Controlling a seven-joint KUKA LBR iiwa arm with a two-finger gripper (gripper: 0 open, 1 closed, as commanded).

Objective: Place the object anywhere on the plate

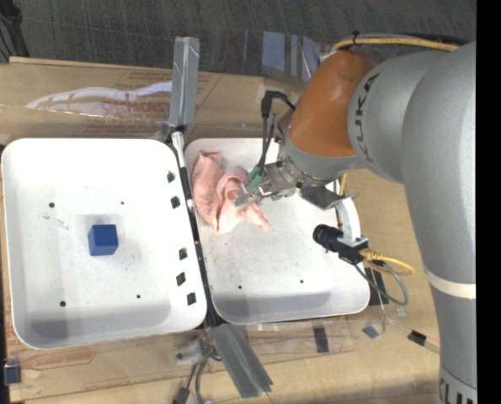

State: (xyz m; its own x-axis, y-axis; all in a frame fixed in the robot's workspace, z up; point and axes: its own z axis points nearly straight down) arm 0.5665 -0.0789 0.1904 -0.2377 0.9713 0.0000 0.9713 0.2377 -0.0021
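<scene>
2 white bins side by side on bench (82, 99). Arm (402, 91), grey with orange band, reaching in from right over right bin (301, 297). Left bin (31, 251) holding 1 blue cube (103, 239), near its middle, well apart from gripper. Pink cloth (221, 194) crumpled at upper left of right bin, just beside divider. Gripper (252, 188) low at cloth's right edge, touching or overlapping it; finger state impossible to tell, grasp unclear.
</scene>
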